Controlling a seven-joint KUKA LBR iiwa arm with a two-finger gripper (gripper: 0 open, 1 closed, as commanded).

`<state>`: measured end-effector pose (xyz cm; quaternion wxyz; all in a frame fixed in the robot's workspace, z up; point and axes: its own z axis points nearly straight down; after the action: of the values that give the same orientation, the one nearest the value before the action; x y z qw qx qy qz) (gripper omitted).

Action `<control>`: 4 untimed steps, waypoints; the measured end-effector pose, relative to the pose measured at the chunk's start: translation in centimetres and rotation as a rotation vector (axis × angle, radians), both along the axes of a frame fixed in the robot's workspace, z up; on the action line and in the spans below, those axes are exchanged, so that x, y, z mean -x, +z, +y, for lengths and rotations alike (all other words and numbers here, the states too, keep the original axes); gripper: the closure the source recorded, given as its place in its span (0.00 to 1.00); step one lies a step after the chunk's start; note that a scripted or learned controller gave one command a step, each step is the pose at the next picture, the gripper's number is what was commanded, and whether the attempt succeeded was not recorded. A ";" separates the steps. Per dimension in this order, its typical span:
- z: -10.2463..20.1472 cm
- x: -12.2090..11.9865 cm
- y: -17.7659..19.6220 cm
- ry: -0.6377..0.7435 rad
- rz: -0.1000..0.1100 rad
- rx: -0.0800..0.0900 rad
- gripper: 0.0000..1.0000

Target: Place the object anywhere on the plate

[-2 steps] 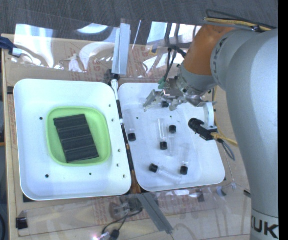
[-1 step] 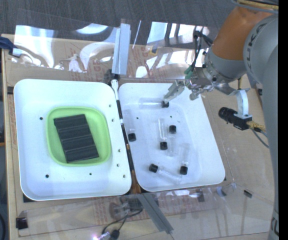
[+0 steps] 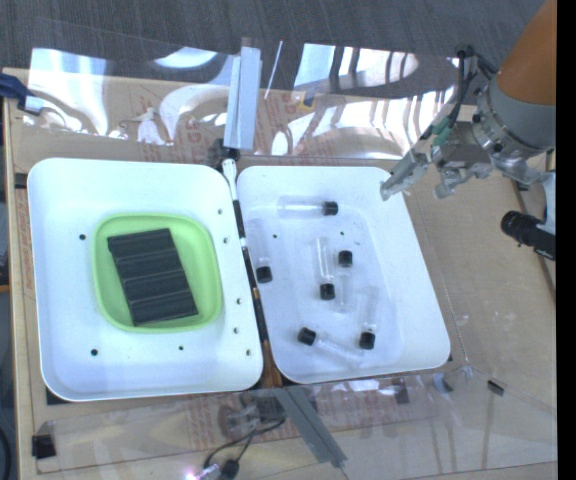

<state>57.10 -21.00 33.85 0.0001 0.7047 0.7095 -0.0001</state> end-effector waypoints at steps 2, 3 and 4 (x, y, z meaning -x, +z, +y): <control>-0.1 9.1 10.4 -0.066 0.001 -0.002 0.00; 0.4 9.4 10.3 -0.124 0.005 -0.002 0.00; 0.4 9.4 10.3 -0.155 0.005 -0.002 0.00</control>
<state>47.68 -20.62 44.18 -0.0024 0.7576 0.6527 -0.0012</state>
